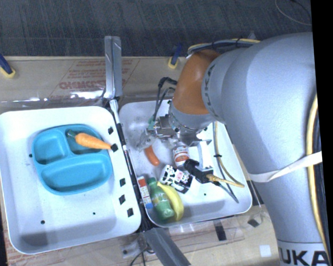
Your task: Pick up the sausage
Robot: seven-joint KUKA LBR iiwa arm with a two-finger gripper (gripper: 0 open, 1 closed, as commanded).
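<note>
Hovering over right bin (235,201), frame centre; sausage (151,155) lying unlifted just left of gripper (165,129); jaw state indeterminable; grasp pending.

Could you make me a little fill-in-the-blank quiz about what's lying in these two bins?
1. The carrot lies on a divided tray coloured ____.
2. The sausage lies in the ____ bin.
3. The banana lies beside a bottle coloured ____.
4. The arm's band above the wrist is ____.

Missing words: blue; right; green; orange
</note>
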